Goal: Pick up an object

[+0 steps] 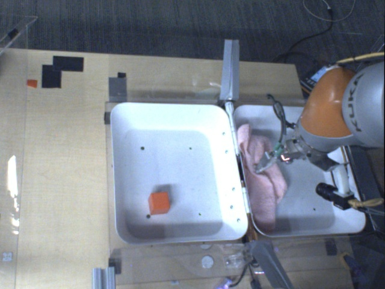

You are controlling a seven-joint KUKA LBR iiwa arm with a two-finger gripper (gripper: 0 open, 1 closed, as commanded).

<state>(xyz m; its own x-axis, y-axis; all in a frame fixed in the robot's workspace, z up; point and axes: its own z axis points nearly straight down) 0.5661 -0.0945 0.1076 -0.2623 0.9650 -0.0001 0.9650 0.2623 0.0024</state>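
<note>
The bench [60, 179] carries two white bins. The left bin [174, 119] sits just left of the right bin [313, 218], their walls nearly touching. The arm [346, 110] comes in over the right bin's far right side, orange band up, wrist bent down and leftward. A pink cloth [261, 182] lies along the right bin's left wall. The gripper [269, 160] sits down on the cloth; whether it grips is unclear. An orange block [159, 203] rests well left of the right bin, inside the left bin.
</note>
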